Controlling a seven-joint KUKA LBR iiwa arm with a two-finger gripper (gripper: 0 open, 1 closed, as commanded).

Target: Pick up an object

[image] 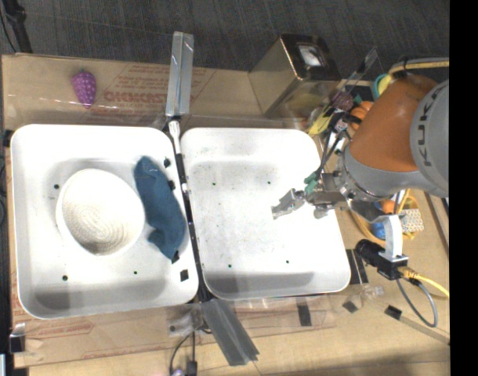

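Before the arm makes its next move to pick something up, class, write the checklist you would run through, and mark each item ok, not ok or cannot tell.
1. Objects to pick are in view: ok. A blue cloth and a white round woven object lie in the left bin.
2. Gripper is above a target: not ok. It is over the right bin, away from both objects.
3. Gripper carries nothing: ok, nothing shows between its fingers.
4. Finger opening: cannot tell.
5. Objects are separate: not ok; the cloth lies against the white object's edge.
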